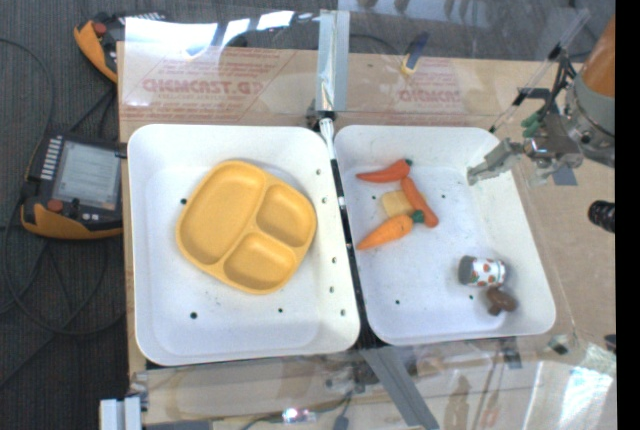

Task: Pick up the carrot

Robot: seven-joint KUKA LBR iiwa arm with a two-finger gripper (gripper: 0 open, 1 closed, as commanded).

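Three carrots [385, 233] lie untouched in the right bin [520, 248], clustered around a small yellow block [396, 204] at the bin's nine o'clock side, so the pick looks not yet begun. The gripper [520, 153] hovers near the bin's two o'clock rim, well apart; whether it is released or clenched I cannot tell.

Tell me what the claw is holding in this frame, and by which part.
Nothing. The claw hangs over the right bin's upper right corner, apart from the three carrots lying mid-bin.
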